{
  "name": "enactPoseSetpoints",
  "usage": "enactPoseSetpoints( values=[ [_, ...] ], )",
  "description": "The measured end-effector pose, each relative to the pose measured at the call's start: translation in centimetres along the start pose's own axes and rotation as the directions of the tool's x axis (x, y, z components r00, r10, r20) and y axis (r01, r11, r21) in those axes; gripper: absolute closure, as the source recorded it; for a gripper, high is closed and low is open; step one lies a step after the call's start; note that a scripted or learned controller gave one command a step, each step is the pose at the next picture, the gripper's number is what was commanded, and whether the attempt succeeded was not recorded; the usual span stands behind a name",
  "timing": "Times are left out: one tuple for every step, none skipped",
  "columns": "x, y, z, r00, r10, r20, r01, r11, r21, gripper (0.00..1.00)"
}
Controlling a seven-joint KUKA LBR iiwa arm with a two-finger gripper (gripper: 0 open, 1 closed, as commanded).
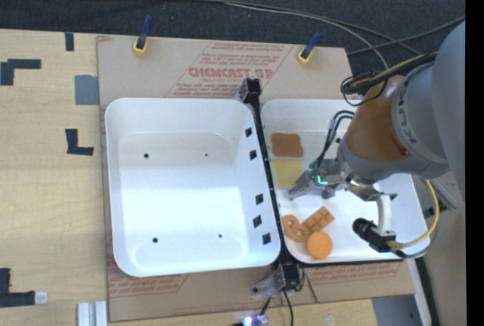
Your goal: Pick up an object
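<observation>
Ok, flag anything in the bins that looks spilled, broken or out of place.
Nothing stands out. The brown square, yellow slice, pretzel, waffle piece and orange ball lie loose in the right bin, none over its rim.

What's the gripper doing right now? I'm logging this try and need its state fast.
Gripper: over the right bin, low by the pale yellow square; open or shut cannot be told.
</observation>
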State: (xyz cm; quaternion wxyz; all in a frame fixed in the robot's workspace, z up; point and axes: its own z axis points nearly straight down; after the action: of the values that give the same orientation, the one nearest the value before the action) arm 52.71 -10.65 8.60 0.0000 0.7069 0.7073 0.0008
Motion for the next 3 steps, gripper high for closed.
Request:
enactPoseSetpoints(
  values=[
    [0.4,10.4,0.1,1.0,-0.005,0.003,0.005,1.0,-0.007,0.0],
    [-0.9,13.7,0.1,1.0,-0.002,0.002,0.002,1.0,-0.002,0.0],
    [-2.0,13.4,0.1,1.0,-0.001,0.002,0.001,1.0,0.0,0.0]
  ],
)
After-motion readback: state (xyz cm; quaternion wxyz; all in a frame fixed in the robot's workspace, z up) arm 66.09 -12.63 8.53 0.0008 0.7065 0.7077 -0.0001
